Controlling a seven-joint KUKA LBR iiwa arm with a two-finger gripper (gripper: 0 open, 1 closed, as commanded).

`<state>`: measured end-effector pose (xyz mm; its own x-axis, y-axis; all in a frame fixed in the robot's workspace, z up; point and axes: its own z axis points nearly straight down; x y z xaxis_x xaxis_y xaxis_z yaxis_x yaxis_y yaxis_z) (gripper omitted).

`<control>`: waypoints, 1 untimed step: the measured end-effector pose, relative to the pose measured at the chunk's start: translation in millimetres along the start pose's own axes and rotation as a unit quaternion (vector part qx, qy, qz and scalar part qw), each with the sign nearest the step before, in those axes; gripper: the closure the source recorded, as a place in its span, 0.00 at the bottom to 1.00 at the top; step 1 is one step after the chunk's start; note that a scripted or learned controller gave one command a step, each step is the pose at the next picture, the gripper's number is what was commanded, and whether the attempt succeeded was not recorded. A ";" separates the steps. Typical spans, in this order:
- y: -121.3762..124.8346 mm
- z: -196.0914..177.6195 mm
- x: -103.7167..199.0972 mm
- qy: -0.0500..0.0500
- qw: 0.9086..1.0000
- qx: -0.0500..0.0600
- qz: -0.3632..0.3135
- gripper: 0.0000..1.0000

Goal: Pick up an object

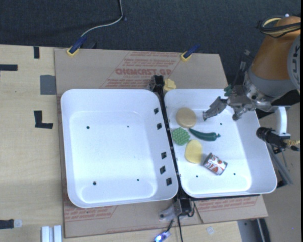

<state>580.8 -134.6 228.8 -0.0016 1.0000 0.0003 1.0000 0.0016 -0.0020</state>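
Overhead slant view of the table, which carries two shallow white bins side by side on a cardboard sheet. The left bin has nothing resting on its floor; every candidate for picking lies in the right bin, gathered toward its left half, close to the dividing rims.

The group reads as a small clock. At about 12 o'clock sits a tan rounded piece; at about 9 o'clock, a green textured disc, just beside the bin's left wall; at about 3 o'clock, a dark green pepper-shaped object, lying nearly flat and pointing right; at about 6 o'clock, a yellow rounded piece; and at about 4 o'clock, a small red-and-white can, lying on its side. The pieces lie near one another, some possibly touching, which leaves little free room for fingers between them.

The arm enters from 3 o'clock, its orange band above the wrist. The tool hangs over the upper right part of the right bin, its two fingers spread wide apart and nothing between them. It appears tilted toward the cluster, a pose that suits an approach to the tan piece or the pepper shape, the nearest items. The pick is judged not yet made.
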 end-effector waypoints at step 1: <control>-30.9 151.9 -71.6 -0.001 1.000 0.002 0.003 0.00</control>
<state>549.8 -206.2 77.0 0.0052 1.0000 -0.0013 1.0000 -0.0052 -0.0065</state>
